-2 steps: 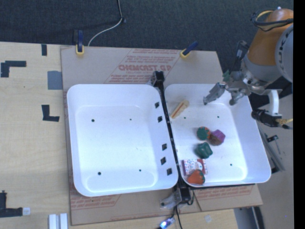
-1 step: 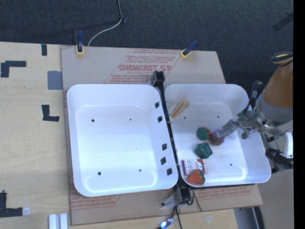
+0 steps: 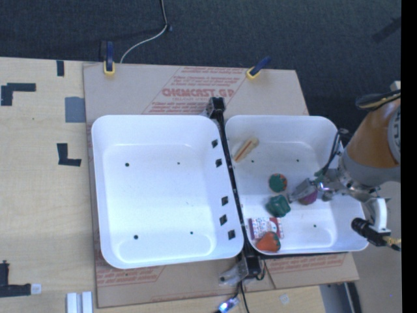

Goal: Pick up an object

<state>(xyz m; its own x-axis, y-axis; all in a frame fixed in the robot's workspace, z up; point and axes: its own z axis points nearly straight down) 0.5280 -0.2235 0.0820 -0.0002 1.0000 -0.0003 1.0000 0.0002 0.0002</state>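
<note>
My gripper (image 3: pixel 310 192) reaches into the right bin (image 3: pixel 326 128) from the right and sits low over its middle. A small purple object (image 3: pixel 309 198) lies right at the gripper's tip, and whether it is gripped is unclear. Just left of it are a green ball (image 3: pixel 278 182) and a darker green lump (image 3: pixel 279 206). A tan stick (image 3: pixel 245 149) lies near the bin's back left. A white and red packet (image 3: pixel 263 226) and a red-orange object (image 3: pixel 268 242) rest in the front left corner.
The left bin (image 3: pixel 104 175) stands beside the right one, with a black divider clip strip (image 3: pixel 225 175) between them. Both bins rest on a cardboard sheet (image 3: pixel 189 87) on the wooden bench. The arm's orange band (image 3: pixel 371 139) hangs over the right bin's right rim.
</note>
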